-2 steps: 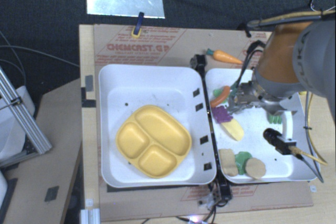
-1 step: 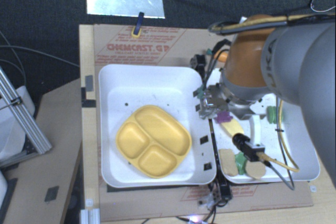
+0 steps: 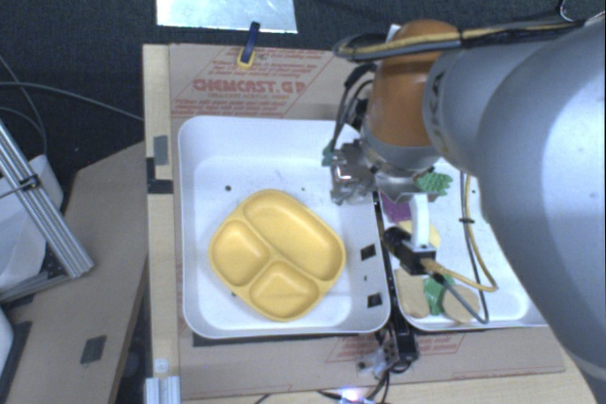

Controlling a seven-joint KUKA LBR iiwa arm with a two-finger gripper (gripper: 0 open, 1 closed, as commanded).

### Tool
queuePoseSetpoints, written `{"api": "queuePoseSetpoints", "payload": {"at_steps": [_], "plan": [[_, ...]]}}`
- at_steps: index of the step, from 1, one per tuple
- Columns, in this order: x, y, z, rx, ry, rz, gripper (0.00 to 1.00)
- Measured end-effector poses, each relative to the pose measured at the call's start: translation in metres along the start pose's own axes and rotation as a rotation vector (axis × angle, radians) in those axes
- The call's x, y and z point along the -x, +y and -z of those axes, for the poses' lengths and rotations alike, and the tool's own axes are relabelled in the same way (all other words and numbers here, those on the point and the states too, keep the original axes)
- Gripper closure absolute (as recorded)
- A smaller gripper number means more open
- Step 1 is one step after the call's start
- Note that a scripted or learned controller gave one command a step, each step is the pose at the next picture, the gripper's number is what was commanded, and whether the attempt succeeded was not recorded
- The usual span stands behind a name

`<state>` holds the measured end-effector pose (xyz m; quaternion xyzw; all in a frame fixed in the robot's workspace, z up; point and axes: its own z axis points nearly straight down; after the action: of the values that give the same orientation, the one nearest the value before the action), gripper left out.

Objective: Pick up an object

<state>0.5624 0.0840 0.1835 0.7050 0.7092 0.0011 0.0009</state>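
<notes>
One yellow tray lies in two bins' left.

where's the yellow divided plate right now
The yellow divided plate lies in the left white bin, toward its front, left of the bins' shared divider.

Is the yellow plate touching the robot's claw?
Apart. The camera view shows bare white bin floor between the yellow plate in the left bin and the gripper.

Left bin at frame centre-left holds a divided tray, lying toward its lower half. Right bin touches it at lower right, holding small items. Arm overhangs the right bin from upper right.
</notes>
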Motion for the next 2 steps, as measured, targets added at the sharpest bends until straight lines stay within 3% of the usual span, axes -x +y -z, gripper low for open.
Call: {"api": "queuePoseSetpoints", "payload": {"at_steps": [1,2], "plan": [[-0.039,0.061,-0.099,0.004,0.001,0.002,1.0],[-0.037,0.109,0.048,0.01,0.001,0.0,1.0]]}}
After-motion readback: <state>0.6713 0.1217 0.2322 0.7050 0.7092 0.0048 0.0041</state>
